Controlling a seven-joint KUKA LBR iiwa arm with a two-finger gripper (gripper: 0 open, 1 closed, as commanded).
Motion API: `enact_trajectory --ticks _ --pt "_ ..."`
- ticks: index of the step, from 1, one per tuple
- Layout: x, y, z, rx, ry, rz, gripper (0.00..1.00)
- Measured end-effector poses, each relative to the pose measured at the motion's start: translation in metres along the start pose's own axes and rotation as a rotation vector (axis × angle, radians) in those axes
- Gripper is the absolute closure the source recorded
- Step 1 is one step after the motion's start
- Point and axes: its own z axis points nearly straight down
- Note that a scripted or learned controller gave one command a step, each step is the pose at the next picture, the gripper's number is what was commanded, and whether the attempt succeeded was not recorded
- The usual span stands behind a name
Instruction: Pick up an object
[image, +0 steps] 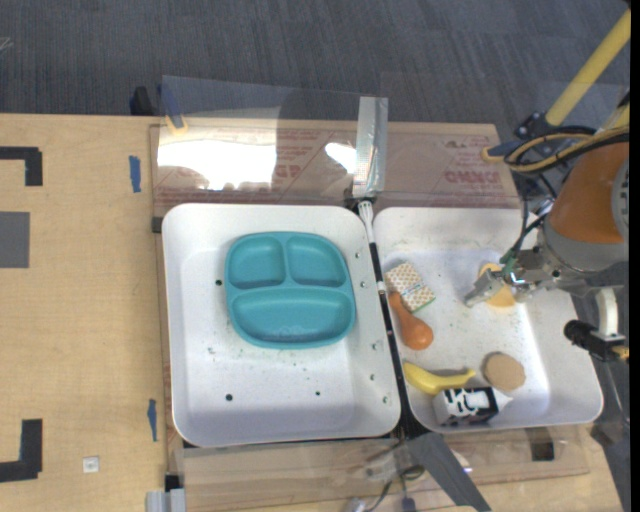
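Yellow piece (503, 296), small and rounded, lies on the floor of the right bin (570, 395), directly under the gripper (492, 287) and seemingly touching its tips; it looks the likeliest object to pick. It appears to be a light, stiff plastic toy with a smooth, possibly slippery skin, so a squeeze across its narrow middle would probably serve best. Most of it is hidden by the gripper, so its exact shape cannot be told. Whether the gripper is spread or pressed together cannot be told either.

To the gripper's left lie a speckled, checked rectangular piece (411, 285) and an orange carrot-shaped toy (412, 324), glossy and tapered, touching each other. Nearer the camera than the gripper sit a curved yellow banana (437, 377), a tan rounded lump (505, 372) with a matt surface, and a black-and-white printed item (468, 403), crowded together.

Further left, in the left bin (190, 400), rests a teal divided plate (290, 289), smooth plastic with three compartments. Both bins are shallow, white and speckled, set on a pale wooden worktop (70, 330).
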Motion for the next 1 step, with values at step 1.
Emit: enact_trajectory --ticks 1 --pt "-0.0004 0.0022 -0.0120 -0.006 -0.002 0.000 1.00"
